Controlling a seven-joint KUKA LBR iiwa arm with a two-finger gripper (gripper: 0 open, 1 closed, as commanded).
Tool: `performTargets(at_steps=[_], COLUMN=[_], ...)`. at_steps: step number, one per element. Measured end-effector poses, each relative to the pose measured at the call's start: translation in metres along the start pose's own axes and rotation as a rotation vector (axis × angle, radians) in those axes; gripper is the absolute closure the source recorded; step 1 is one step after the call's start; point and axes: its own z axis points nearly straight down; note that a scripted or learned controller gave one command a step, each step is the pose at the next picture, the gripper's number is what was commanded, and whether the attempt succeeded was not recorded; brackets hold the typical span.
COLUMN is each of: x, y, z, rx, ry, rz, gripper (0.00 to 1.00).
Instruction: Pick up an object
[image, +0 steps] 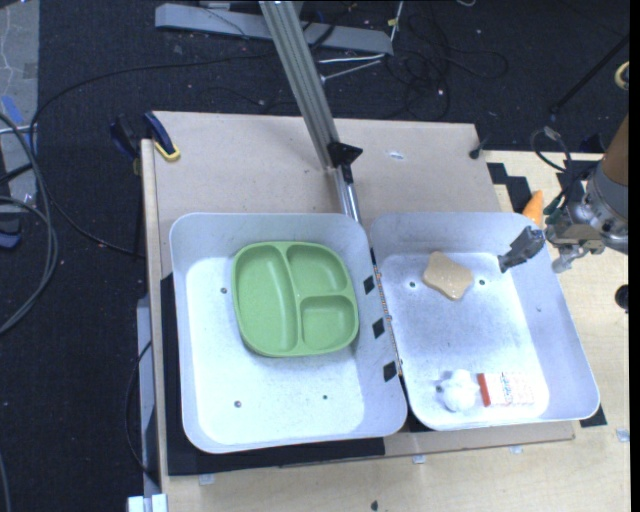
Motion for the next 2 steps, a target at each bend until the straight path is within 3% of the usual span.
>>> performTargets(at_steps=[2], x=[-0.003], y=[0.002], z=[0.114], rx=[0.006], ry=[0.002], rz=[0.001], gripper=[0.0])
